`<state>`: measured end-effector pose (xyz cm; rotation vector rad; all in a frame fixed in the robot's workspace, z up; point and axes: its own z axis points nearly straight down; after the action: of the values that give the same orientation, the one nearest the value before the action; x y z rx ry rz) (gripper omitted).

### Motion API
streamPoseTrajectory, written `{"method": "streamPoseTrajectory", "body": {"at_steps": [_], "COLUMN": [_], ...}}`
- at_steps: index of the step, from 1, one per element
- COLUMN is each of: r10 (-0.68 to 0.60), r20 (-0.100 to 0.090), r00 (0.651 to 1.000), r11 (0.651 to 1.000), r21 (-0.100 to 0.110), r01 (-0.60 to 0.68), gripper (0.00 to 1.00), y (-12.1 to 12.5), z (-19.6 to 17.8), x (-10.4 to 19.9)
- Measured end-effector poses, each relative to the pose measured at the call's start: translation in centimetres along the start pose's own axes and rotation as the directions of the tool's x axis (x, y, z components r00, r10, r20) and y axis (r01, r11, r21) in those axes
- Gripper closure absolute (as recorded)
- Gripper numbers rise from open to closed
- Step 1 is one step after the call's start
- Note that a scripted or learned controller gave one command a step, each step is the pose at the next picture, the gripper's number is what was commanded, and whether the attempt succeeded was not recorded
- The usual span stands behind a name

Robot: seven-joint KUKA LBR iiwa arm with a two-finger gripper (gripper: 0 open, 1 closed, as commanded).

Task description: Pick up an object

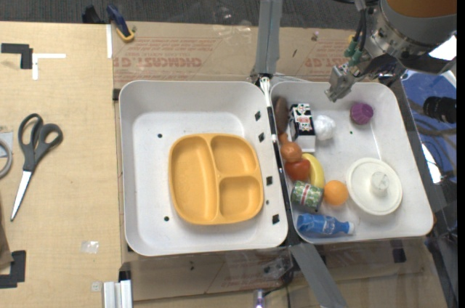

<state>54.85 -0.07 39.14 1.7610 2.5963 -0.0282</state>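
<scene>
Wooden table carries two white bins; over the right bin, the tool hangs above its far rim, grip state indiscernible, near a purple ball.

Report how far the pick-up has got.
Done: the arm is over the right bin, with the pincer above its far edge. In hand: nothing shows between its tips. Left: the whole grasp. The purple ball, orange, white lid, blue bottle and green can all lie in that bin, and the yellow divided plate sits in the left bin.
</scene>
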Motion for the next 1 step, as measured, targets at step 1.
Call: {"method": "streamPoseTrajectory", "body": {"at_steps": [1], "r10": [-0.003], "r20": [0.002], "r00": [1.0], "r11": [1.0], "r21": [0.002], "r01": [0.003], "gripper": [1.0], "y": [0.1], "z": [-0.83], "x": [-0.04]}}
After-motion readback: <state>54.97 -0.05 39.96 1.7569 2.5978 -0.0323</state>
